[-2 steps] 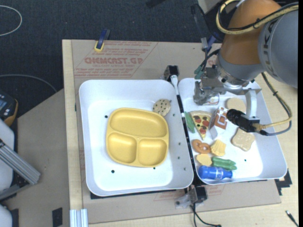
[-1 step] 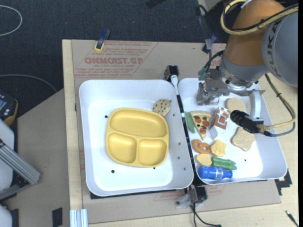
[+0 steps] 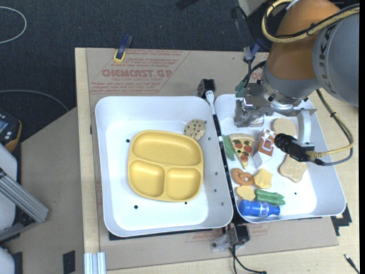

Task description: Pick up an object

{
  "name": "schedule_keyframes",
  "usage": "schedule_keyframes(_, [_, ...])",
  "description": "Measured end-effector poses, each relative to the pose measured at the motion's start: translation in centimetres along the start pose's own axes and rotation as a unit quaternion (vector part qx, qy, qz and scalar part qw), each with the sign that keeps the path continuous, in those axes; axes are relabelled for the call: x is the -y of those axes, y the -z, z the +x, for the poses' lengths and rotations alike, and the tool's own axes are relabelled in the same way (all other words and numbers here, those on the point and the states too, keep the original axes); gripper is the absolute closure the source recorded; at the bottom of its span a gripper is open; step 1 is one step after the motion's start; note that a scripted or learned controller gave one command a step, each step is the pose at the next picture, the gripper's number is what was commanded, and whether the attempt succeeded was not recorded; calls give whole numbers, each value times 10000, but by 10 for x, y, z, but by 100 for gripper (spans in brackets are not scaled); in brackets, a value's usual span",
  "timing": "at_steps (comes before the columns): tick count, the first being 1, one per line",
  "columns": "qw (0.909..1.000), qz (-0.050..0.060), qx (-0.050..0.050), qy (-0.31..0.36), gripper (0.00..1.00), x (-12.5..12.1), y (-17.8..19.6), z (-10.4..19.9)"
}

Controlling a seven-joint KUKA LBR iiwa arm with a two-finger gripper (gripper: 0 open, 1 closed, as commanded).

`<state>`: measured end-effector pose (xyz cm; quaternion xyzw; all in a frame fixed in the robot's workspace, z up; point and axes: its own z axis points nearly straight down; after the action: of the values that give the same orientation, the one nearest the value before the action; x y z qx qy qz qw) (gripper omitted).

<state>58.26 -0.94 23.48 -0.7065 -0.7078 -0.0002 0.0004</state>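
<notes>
Dark carpet lay round a plywood bench (image 3: 142, 67) on which two shallow white bins sat side by side. On the left, the left white bin (image 3: 108, 170) held a yellow plastic plate with three compartments (image 3: 165, 165) and, just beside its upper right rim, a small round chocolate-chip cookie (image 3: 195, 128). Across the divider, the right white bin (image 3: 325, 196) carried a cluster of toy foods near its left wall: a green pod-shaped piece (image 3: 228, 146), a pizza slice with red dots (image 3: 243, 147), a brown pretzel-like ring (image 3: 243, 177), a yellow cheese wedge (image 3: 263, 178), a green bean-like piece (image 3: 270, 197) and a blue cylinder lying on its side (image 3: 259, 209). Further right lay a tan slice of toast (image 3: 293, 169).

Above the back of that bin hung the two-finger gripper (image 3: 249, 114), nothing visibly between its fingers; whether it stood open or closed could not be told.

Judging by looks, these were light, rigid plastic pieces, smooth and apt to slip. The pizza slice, nearest the gripper, seemed best pinched across its narrow width; its flatness would make the fingers scrape the bin floor.
</notes>
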Motion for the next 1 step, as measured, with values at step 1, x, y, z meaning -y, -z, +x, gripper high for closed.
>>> schedule_keyframes(1, [10000,17,4,-12,100,12,-9,-3])
